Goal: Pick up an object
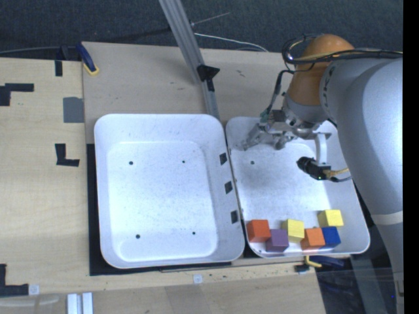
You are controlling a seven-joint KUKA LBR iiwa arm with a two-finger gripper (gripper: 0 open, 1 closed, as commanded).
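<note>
Several small blocks lie along the near edge of the right bin: an orange block, a purple block, a yellow block, a second orange block, a blue block and a second yellow block. My gripper hangs over the far left part of that bin, well away from the blocks. Its fingers are spread open and hold nothing.
The left bin sits beside the right one, with black clips along the shared rim. A slanted metal pole rises behind the bins. A black connector and cable hang off the wrist over the right bin.
</note>
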